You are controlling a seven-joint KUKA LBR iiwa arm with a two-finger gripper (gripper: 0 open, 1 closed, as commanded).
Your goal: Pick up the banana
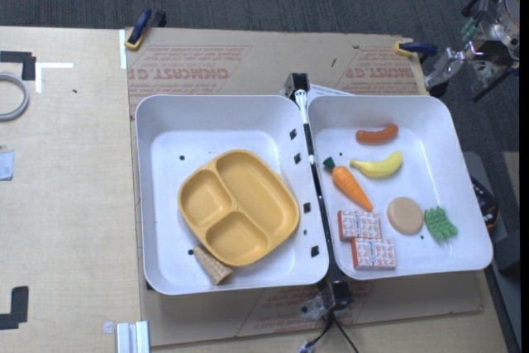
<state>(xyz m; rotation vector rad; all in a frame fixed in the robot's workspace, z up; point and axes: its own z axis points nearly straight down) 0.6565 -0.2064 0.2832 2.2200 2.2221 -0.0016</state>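
Note:
The yellow banana (378, 166) lies in the right bin (463, 178), in its upper middle part, curved with its ends pointing up. It sits just below a red sausage (377, 134) and just right of an orange carrot (351, 186). My gripper (446, 66) hangs outside the bin, above its far right corner and well away from the banana. Nothing is seen in it.
The right bin also holds a round tan cookie (405, 215), a green leafy piece (440, 223) and two red-and-white boxes (367, 238). In the left bin (157, 178) sit a yellow divided plate (238, 207) and a brown cracker (212, 264). Clamps (139, 29) pin the cardboard.

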